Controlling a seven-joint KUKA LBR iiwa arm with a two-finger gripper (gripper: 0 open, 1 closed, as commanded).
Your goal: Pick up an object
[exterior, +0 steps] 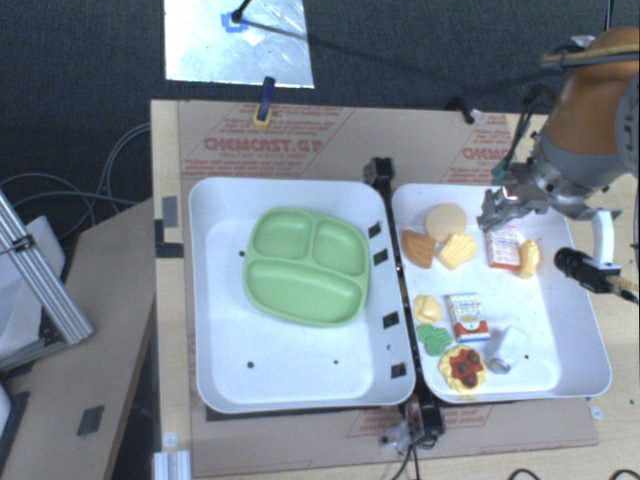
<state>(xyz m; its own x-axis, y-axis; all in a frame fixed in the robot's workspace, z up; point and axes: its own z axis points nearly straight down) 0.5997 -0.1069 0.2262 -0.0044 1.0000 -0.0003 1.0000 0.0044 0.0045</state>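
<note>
Note the dark carpeted floor (80,68) surrounding the station, with a reflective square panel (238,28) lying on it at the top. The brown bench board (330,133), printed with red lettering, carries both bins. The left bin (220,368) holds a green divided plate (306,266) near its centre. The right bin (580,348) sits just beside it, separated by a black divider strip (392,268).

The grey arm with its orange band (590,98) enters from the right. You will find the gripper (497,211) over the upper part of the right bin, just above a red-and-white packet (504,250); whether it is apart or together cannot be determined from this view.

In the right bin, locate the candidate objects: a tan bun (445,218), an orange wedge (418,249) and a yellow block (458,251) clustered together, a yellow piece (529,258) touching the packet, a small carton (466,316), a green item (434,339) and a pizza piece (465,367).

Grey cables (120,168) trail across the floor at left.
</note>
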